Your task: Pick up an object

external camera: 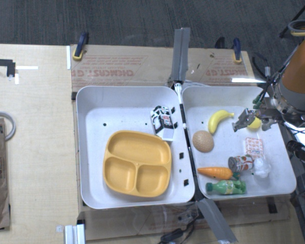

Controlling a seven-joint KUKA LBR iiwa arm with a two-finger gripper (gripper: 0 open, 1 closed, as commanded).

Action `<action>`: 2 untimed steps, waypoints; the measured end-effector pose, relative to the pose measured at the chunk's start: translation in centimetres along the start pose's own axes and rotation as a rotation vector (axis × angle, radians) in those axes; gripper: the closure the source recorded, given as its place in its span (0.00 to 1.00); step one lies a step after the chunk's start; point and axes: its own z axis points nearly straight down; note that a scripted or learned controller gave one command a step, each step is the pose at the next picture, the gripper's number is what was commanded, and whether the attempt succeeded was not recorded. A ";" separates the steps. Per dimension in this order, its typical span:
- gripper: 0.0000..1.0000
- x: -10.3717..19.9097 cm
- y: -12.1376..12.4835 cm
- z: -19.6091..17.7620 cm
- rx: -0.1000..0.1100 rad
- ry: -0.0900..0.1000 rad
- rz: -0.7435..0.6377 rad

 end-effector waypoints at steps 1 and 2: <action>0.00 -5.5 0.5 10.8 -0.004 0.000 -0.057; 0.00 -6.8 7.5 12.3 -0.004 0.005 -0.071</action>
